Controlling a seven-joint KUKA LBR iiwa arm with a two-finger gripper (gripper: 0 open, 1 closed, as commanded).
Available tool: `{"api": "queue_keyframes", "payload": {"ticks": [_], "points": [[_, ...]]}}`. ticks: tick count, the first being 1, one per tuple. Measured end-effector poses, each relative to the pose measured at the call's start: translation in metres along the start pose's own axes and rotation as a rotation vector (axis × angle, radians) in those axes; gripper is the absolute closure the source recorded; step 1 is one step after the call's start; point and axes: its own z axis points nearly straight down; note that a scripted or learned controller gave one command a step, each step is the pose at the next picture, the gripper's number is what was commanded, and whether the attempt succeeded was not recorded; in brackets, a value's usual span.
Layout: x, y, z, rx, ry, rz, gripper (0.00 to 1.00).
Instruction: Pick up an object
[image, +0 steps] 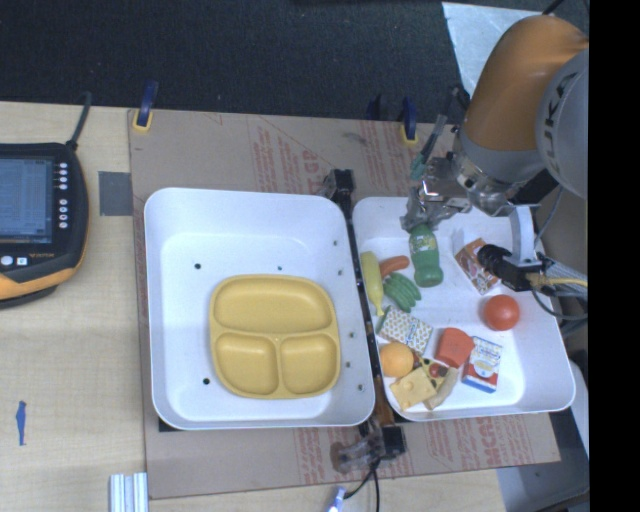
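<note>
Two white bins (160, 300) are sitting there, one showing off a yellow divided tray (274, 335), the other mixing a green bottle (427, 258), red tomato (500, 313), orange fruit (397, 359) and a blue-checkered packet (405, 329).

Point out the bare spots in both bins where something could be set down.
Left bin: a bare white floor rings the yellow divided tray, widest along the far wall and the left side. Right bin: crowded; toys run from the green bottle under the gripper down to the orange. Bare floor lies between the tomato and the near right corner.
</note>
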Motion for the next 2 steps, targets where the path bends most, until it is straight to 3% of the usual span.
{"api": "queue_keyframes", "payload": {"ticks": [2], "points": [[0.104,-0.023,-0.001,0.004,-0.001,-0.001,1.0]]}}
